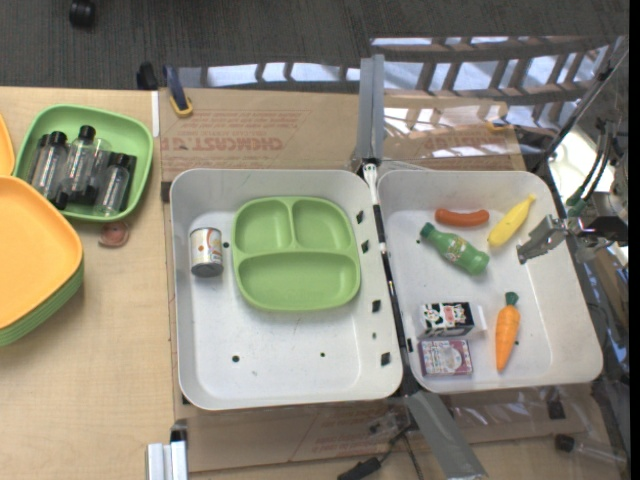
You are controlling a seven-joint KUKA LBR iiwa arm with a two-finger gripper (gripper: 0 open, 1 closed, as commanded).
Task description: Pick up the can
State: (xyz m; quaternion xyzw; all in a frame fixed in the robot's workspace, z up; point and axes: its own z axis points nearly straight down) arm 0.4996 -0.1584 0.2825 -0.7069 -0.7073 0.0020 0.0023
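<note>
Dark ribbed carpet floor [300, 8] lies beyond the wooden bench [80, 398], with a chair caster [82, 11] at upper left.

- can [206, 251]: silver body, red-and-white label
- divided tray [296, 252]: light green
- both bins [290, 373]: white
- bottle [455, 248]: green, pale label patch
- sausage [462, 216]: orange-red
- banana [511, 220]: yellow
- carrot [507, 332]: orange, green top
- small carton [449, 317]: black-and-white cow pattern
- box [446, 357]: pink, grey edges
- square dish [84, 161]: green, holds clear vials with black caps
- plates [35, 258]: orange
- desk [85, 388]: tan wood
- tool [543, 237]: grey metal
</note>
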